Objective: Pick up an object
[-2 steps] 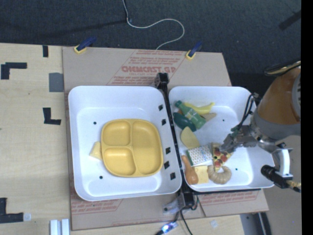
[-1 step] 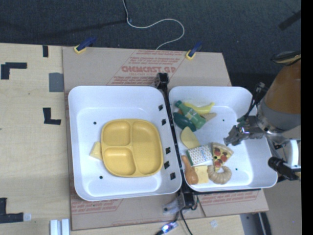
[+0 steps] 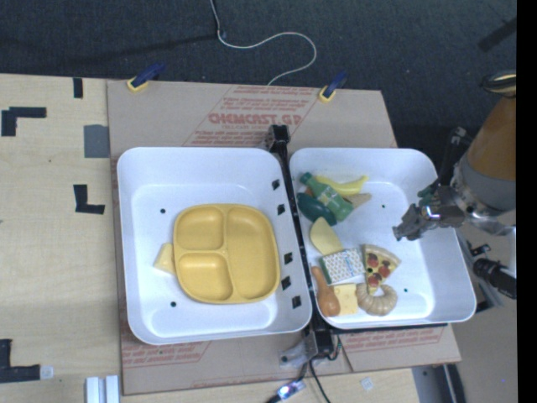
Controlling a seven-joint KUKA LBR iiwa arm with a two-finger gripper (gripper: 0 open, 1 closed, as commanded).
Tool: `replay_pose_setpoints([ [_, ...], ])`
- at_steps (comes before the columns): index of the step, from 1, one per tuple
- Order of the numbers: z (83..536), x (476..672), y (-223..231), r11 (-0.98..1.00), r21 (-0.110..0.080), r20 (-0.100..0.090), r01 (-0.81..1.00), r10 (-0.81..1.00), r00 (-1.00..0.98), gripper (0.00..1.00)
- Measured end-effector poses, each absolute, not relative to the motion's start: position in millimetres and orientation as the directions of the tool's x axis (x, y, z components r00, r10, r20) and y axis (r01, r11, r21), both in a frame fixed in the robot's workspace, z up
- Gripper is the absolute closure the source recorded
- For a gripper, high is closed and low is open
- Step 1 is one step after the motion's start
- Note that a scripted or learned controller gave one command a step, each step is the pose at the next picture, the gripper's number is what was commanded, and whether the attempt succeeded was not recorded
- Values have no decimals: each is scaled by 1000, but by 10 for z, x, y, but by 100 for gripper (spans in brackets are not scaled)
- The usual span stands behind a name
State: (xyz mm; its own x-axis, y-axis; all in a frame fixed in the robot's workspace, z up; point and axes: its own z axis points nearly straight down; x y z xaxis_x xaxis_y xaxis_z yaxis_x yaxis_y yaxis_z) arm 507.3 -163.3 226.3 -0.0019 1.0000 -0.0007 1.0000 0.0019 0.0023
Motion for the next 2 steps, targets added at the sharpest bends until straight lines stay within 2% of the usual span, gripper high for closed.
replay_pose_setpoints([
  [2, 2367, 5815, -766, 7, 1, 1, 1000, 1000, -7, 100],
])
